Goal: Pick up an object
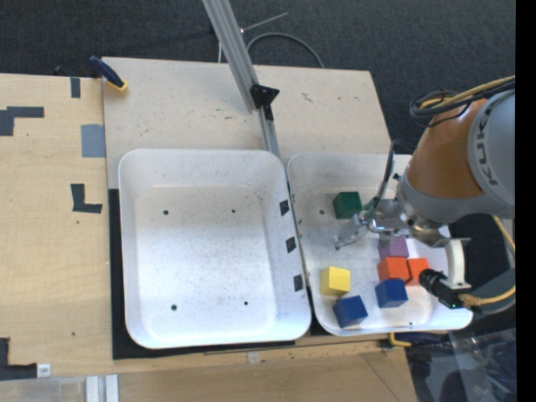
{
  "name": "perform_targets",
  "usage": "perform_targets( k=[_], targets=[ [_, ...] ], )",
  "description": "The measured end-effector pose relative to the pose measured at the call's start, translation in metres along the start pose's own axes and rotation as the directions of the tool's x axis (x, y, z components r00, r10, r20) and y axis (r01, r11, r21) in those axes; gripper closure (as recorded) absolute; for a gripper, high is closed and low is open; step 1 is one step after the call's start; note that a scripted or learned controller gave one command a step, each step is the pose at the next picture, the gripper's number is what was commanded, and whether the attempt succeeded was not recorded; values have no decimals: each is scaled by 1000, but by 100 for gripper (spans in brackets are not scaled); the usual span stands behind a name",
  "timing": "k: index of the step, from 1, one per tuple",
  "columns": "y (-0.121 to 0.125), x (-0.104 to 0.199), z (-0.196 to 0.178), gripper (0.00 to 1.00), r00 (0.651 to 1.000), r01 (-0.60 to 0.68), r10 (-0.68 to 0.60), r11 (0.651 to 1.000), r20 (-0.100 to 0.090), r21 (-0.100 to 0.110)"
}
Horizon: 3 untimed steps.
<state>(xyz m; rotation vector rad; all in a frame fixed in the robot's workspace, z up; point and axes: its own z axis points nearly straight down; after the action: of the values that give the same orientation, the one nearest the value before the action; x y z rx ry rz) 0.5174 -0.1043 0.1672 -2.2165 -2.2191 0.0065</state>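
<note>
My arm [456, 162] bends low over the right bin [311, 178], claw [356, 231] state unclear; six blocks: two blue, two orange.

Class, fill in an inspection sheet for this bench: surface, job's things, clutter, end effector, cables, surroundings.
Surface: right bin holds all blocks; left bin beside it, on a pale board.
Job's things: green block, yellow block, two blue blocks, orange blocks, purple block.
Clutter: blue-and-yellow tool at the board's far left corner.
End effector: low in the right bin, between green and purple blocks; nothing seen between its fingers.
Cables: thin loop behind the board; yellow cables on the arm.
Surroundings: metal rail, dark carpet.
</note>
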Motion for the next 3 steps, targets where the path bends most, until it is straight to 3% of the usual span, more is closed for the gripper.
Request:
perform_targets(
  k=[1,2,3],
  targets=[
    [-2,5,64,0,1000,0,0,1000,-1,3],
    [0,5,51,100,1000,1,-1,1000,-1,-2],
    [1,15,-7,100,1000,1,-1,1000,1,-10]
  ],
)
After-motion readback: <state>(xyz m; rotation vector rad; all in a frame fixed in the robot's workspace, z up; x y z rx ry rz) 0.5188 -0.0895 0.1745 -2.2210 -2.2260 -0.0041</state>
